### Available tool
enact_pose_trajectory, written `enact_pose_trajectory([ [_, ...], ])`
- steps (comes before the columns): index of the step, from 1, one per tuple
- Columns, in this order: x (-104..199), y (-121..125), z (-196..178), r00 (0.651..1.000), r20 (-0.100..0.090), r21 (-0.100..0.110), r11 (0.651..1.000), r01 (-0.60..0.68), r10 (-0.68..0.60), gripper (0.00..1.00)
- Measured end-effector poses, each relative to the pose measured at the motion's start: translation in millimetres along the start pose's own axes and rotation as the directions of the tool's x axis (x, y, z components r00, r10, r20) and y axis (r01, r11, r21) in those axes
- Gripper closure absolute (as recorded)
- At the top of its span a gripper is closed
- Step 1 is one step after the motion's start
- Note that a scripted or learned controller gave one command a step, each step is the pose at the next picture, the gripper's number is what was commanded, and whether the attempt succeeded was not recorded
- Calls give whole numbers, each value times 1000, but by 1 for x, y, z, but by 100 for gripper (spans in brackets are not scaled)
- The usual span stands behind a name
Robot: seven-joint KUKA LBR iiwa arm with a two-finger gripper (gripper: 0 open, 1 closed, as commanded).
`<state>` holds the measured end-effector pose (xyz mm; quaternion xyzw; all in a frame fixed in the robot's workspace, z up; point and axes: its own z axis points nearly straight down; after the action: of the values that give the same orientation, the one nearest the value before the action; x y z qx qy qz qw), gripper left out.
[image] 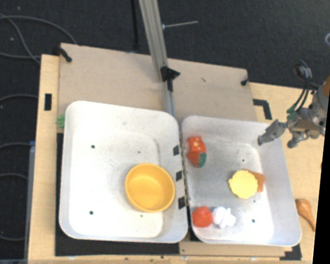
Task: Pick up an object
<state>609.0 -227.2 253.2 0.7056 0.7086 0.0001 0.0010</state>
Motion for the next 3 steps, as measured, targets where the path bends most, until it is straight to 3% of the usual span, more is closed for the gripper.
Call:
enact_pose_trajectory([
  [1,0,0,0,1000,1,1,1000,0,0,0],
  [3,9,-6,114,1000,1,7,1000,-4,4,0],
])
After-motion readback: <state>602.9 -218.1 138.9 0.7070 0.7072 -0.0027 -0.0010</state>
